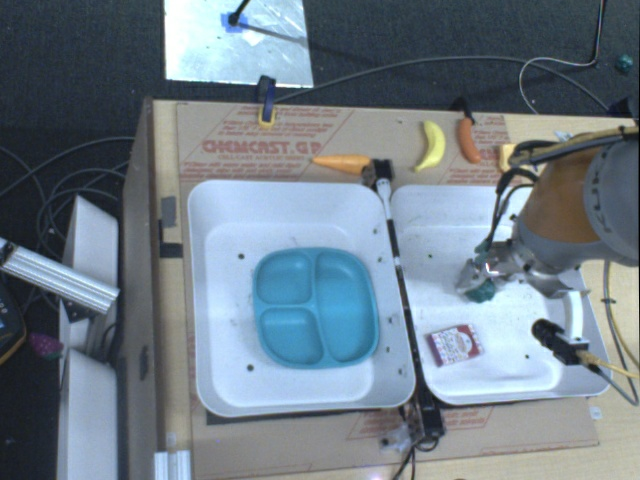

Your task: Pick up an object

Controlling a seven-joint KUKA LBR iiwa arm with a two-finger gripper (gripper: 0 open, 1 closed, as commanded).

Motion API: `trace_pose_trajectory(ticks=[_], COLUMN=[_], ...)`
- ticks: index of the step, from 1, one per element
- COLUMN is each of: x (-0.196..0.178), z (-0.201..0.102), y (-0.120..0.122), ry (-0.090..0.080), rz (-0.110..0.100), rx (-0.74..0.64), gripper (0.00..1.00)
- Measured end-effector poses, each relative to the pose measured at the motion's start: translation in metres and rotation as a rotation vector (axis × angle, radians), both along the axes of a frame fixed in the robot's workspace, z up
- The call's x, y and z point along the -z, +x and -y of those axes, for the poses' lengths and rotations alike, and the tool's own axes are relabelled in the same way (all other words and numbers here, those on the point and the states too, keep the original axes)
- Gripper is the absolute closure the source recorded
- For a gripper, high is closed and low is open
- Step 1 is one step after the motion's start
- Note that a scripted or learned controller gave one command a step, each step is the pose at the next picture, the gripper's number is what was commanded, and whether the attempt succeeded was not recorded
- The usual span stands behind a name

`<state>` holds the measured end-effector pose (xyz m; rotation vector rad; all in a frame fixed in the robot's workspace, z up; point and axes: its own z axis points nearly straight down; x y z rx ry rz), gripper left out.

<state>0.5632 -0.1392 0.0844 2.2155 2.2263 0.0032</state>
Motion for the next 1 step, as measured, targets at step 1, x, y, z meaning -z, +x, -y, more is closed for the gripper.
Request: trace_pose_trajectory(ticks=[1], x=[-0.1021], z=[-0.0612], y=[0.0234], ry=[0.0], rz=[0.005], rx=[-0.001], gripper=[1.0])
